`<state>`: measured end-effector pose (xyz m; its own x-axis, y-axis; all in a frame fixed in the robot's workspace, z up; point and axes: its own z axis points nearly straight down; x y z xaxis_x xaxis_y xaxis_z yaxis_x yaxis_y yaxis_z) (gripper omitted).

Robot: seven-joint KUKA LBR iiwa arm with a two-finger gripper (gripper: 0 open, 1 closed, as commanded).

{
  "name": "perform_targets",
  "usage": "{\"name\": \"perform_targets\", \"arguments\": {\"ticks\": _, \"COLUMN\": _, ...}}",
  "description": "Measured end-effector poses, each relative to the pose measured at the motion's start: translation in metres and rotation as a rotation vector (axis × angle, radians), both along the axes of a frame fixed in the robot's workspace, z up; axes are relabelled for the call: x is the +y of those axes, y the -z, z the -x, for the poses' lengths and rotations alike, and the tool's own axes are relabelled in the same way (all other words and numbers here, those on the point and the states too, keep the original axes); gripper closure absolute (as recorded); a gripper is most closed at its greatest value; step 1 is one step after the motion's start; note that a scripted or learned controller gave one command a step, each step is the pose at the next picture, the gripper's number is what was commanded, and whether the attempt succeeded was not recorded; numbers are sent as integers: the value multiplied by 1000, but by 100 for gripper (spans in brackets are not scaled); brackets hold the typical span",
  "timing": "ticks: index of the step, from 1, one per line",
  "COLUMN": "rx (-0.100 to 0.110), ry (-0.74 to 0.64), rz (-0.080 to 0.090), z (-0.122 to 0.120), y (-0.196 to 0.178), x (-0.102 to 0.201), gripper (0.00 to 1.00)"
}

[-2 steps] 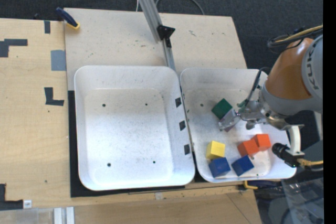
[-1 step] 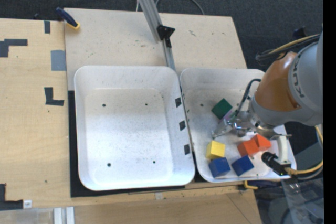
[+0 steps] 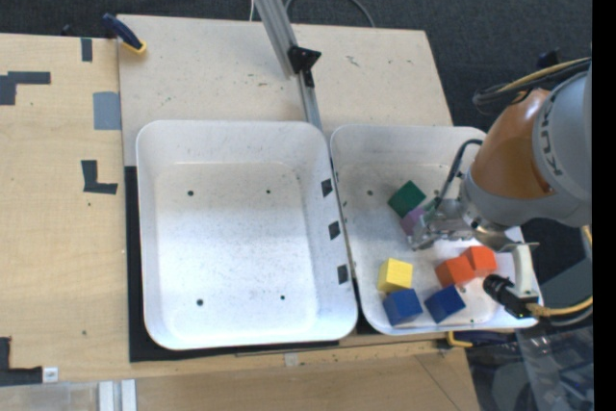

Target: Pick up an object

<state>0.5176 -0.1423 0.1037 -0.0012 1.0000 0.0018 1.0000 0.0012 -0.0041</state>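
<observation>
The pincer [image 3: 423, 228] sits low in the right bin [image 3: 361, 149] — among green [image 3: 406, 198], yellow [image 3: 395, 274], orange [image 3: 466, 266] and blue blocks [image 3: 403, 306].

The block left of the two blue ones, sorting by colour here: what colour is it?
Yellow block, clear in the camera view.

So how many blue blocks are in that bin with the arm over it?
2. One blue block sits just below the yellow block; the other blue block lies right of it, below the orange block. The arm may hide more.

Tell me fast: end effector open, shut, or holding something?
End effector: cannot be told; it sits low in the right bin beside the green block, over something purple.
</observation>
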Motion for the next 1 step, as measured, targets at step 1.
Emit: {"name": "perform_targets", "arguments": {"ticks": 1, "rx": -7, "ry": -1, "rz": 2, "z": -9, "y": -50, "x": 7, "gripper": 100}}
